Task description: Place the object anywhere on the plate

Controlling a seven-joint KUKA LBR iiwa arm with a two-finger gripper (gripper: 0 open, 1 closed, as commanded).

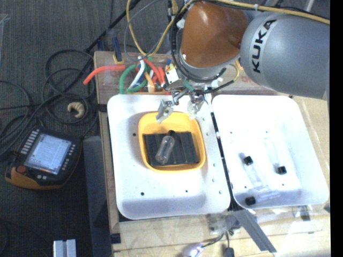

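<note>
A yellow plate (pixel 146 130) with a dark inner panel sits in the left white bin (pixel 128 186). A clear, tube-like object (pixel 165 149) lies on the plate's dark centre, tilted slightly. My gripper (pixel 180 108) hangs over the plate's far edge, above and behind the tube. Its two fingers are spread apart with nothing between them; one fingertip (pixel 163 110) is over the plate's back left rim, the other near the bin's divider.
The right bin (pixel 300 116) holds two or three clear tubes with black caps (pixel 247 160) near its front. Coloured cables (pixel 142 74) bunch behind the left bin. A teach pendant (pixel 45 159) lies on the floor to the left.
</note>
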